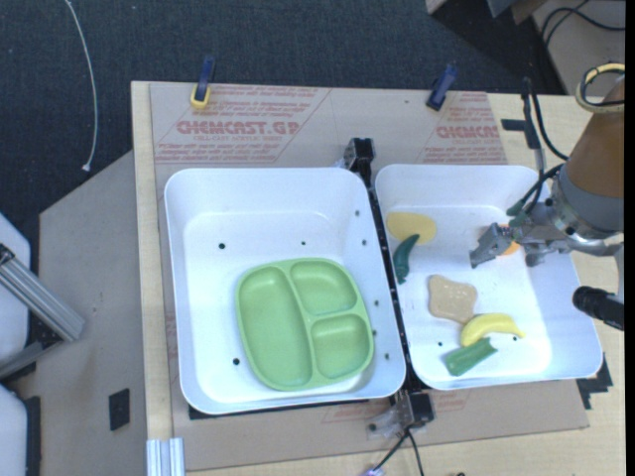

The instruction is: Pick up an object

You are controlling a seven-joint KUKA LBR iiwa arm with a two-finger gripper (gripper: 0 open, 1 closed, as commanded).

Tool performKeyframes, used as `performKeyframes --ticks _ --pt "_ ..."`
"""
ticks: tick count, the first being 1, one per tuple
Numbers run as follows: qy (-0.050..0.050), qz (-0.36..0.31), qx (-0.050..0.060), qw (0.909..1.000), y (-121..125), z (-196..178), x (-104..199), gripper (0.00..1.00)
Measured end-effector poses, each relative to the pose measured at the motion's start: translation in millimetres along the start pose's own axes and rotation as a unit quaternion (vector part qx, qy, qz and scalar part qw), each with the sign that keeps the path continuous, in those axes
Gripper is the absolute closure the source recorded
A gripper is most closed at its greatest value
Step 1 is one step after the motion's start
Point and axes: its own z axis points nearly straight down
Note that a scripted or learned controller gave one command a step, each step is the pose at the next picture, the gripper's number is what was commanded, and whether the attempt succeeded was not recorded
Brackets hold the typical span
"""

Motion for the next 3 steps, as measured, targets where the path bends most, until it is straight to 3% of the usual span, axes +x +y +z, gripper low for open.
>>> performKeyframes --ticks 1,2,3 --pt "-0.001 -0.002 -0.007 1.0000 3 -7 0 0.00" --pt "0.000 -0.001 -0.003 1.0000 -6 52 -3 0.00" --pt "-0.001 -0.001 -0.006 1.0000 -5 104 -3 0.00"
